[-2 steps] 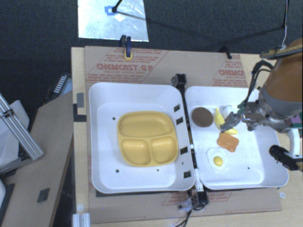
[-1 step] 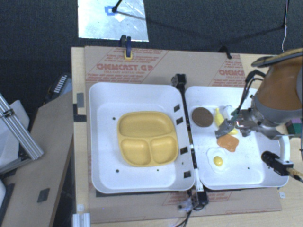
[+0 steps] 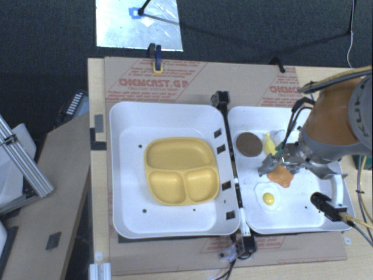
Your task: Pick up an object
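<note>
Gripper (image 3: 278, 163) sits low in the right bin (image 3: 252, 116), right of frame centre, directly over an orange food piece (image 3: 282, 177); grip state cannot be told. No lift evident: pick judged incomplete, with fried egg (image 3: 268, 198) and brown patty (image 3: 249, 144) lying nearby.

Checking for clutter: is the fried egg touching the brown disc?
Apart. The camera view shows bare white bin floor between the fried egg and the brown disc.

I see bench (image 3: 96, 174), tan surface, covered by brown printed cardboard sheet (image 3: 198, 77). Two shallow white bins sit side by side on cardboard, touching: left bin (image 3: 125, 174), right bin (image 3: 291, 223). Yellow clamp (image 3: 157, 63) at cardboard's far edge.
</note>
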You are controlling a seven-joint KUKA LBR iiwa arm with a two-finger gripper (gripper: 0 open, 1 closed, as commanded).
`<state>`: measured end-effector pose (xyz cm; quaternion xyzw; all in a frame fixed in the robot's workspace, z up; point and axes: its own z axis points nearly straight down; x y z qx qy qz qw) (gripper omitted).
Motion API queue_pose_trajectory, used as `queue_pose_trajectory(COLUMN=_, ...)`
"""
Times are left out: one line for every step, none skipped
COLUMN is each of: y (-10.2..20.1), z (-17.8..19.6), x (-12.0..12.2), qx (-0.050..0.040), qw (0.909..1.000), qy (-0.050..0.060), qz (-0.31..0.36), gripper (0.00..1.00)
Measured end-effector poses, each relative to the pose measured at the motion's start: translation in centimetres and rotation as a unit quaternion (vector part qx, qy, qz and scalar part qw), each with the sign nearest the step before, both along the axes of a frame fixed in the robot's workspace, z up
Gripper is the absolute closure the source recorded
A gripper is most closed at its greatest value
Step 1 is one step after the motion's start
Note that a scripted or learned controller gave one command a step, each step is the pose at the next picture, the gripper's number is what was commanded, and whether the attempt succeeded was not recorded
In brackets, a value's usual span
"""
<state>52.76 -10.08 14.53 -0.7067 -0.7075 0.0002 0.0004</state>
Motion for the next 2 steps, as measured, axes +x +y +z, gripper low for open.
queue_pose_trajectory(y=-0.2, z=-6.2, x=0.1, qx=-0.0002, qw=1.0, qy=-0.001, qz=0.0, gripper=0.0)
queue_pose_trajectory(y=-0.3, z=-4.7, x=0.3, qx=-0.0012, qw=1.0, qy=-0.003, qz=0.0, gripper=1.0)
